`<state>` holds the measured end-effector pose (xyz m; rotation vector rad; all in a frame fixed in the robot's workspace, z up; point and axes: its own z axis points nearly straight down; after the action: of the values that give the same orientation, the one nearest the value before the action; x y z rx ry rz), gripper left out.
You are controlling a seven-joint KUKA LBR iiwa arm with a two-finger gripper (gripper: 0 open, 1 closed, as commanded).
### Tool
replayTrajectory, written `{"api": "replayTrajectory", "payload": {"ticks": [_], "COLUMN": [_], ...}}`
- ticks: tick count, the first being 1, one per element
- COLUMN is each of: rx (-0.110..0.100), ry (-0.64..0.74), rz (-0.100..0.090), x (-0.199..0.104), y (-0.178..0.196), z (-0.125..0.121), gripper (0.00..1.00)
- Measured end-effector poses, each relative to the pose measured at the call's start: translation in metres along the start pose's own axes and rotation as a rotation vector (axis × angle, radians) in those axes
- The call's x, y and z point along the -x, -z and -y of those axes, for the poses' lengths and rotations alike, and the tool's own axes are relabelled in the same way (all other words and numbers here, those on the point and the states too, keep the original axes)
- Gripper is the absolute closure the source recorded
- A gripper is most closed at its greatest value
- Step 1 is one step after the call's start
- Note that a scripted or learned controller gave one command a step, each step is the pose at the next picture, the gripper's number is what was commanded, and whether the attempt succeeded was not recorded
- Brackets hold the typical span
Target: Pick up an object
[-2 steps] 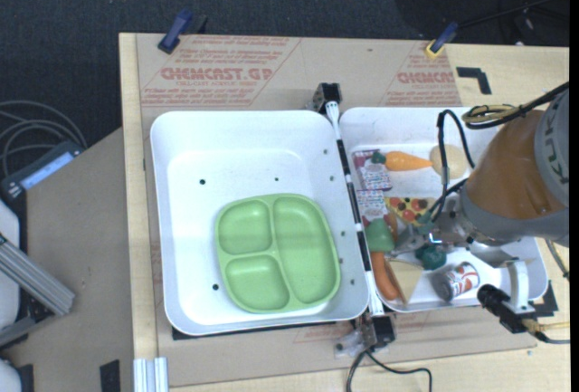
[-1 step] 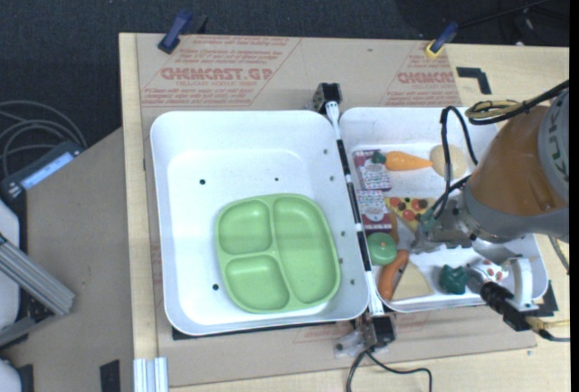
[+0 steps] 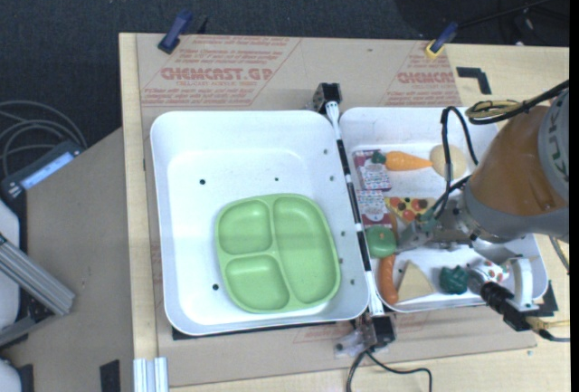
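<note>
Nearest the lens, along the right bin's front wall, lie a pale wedge-shaped piece, an orange sausage-like piece standing on its long axis against the left corner, and a small teal object. Just above them the claw hangs low over the bin's middle, the arm's grey and orange bulk coming in from the right; whether the claw is parted or closed, and whether it has hold of anything, cannot be told, as its tip is small and blurred against the clutter. Beside it sit a green piece and a small multicoloured item, hard to identify. Farther back a carrot lies crosswise, long axis left to right, green end toward the divider, near a printed packet running front to back along the left wall. A pale round object is partly hidden by the arm, which covers the bin's right side. Little free floor shows in this bin. Across the divider, the left bin holds a green divided plate toward its front, with open white floor behind it and to its left.
</note>
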<state>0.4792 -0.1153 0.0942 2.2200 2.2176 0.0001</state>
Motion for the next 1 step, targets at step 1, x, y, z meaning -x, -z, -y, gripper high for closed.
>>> {"api": "replayTrajectory", "payload": {"ticks": [1], "rx": [0.001], "ry": [0.001], "rz": [-0.001], "x": [0.0153], "y": [-0.0087], "z": [-0.0657], "gripper": [0.0]}}
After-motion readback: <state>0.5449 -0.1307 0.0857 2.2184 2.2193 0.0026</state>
